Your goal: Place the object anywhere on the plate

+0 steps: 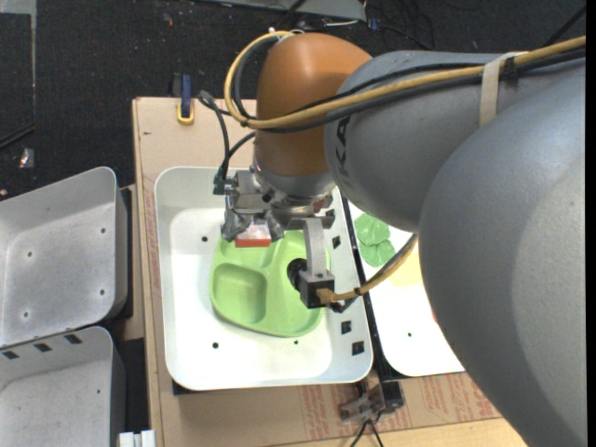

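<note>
Two shallow white bins are seen side by side on the surface (307,413), the left bin (186,343) nearest the lower edge of the view. A light green plate (251,296) with moulded compartments is laid in that bin. The end effector (265,236) is lowered over the plate's upper part, where a small red and white object (251,240) is seen just beneath it; whether it is gripped cannot be told. A green item (377,240) is seen in the right bin (410,343), largely covered by the grey arm (484,203). Farther back, the orange band (298,110) is seen above the wrist.
</note>
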`<state>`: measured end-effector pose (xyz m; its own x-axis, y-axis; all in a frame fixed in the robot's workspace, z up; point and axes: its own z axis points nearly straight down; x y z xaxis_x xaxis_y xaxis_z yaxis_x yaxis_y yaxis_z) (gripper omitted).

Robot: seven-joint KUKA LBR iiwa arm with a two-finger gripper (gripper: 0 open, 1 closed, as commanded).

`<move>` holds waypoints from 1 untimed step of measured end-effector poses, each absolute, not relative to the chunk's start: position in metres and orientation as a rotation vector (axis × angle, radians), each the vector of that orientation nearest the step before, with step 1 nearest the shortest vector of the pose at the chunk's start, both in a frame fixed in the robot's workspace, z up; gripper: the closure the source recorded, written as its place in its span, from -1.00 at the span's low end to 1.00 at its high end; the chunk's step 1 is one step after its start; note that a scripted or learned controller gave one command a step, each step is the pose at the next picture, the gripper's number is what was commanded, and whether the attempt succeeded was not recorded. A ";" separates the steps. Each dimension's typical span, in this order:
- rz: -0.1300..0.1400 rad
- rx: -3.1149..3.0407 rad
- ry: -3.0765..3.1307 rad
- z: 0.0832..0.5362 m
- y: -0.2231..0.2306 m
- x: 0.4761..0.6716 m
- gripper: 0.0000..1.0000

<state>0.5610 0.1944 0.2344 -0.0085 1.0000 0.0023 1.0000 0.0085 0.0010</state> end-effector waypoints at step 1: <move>0.001 -2.218 -2.224 0.234 0.191 0.561 -1.00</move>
